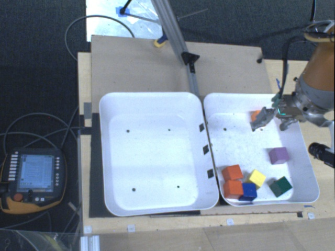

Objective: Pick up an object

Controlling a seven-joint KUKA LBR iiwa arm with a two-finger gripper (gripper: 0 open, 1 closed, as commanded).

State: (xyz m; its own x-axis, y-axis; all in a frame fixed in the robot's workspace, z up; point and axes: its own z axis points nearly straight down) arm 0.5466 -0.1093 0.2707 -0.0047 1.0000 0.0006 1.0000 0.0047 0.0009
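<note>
The worktop [230, 67] carries two white bins; the left bin [112, 156] sits beside the right bin [309, 190]. The arm [319, 72] reaches over the right bin, its jaws pinching an orange block [255, 115]. Purple [278, 155], orange, yellow, blue and green blocks lie below.

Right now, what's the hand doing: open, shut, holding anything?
Hand: over the right bin, against an orange block; open or shut cannot be told.
</note>
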